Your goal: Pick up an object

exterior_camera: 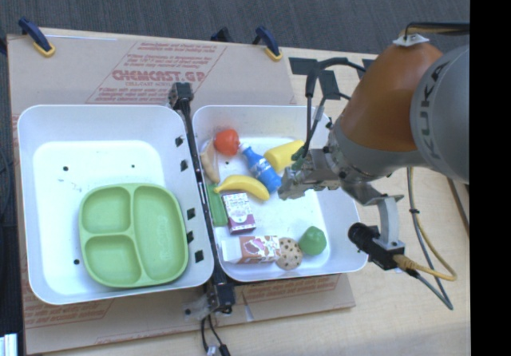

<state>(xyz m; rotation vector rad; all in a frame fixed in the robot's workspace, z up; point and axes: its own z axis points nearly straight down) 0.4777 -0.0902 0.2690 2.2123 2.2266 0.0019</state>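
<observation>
The right bin [343, 263] holds several small items: a red ball [227, 140], a blue bottle [261, 167], a yellow block [282, 155], a banana [242, 184], a small maroon carton [239, 211], a snack box [255, 248], a cookie [288, 253] and a green ball [313, 240]. My gripper [294, 184] hangs low over the middle of this bin, just right of the blue bottle and the banana and below the yellow block. The orange-banded wrist [383, 103] hides the bin's right part.
The left bin [40, 147] holds a green divided plate [132, 233]. A tan piece [209, 163] and a green strip [214, 207] lie along the right bin's left wall. Cardboard [152, 71] lies behind the bins, held by blue clamps. Cables [423, 259] hang at the arm's right.
</observation>
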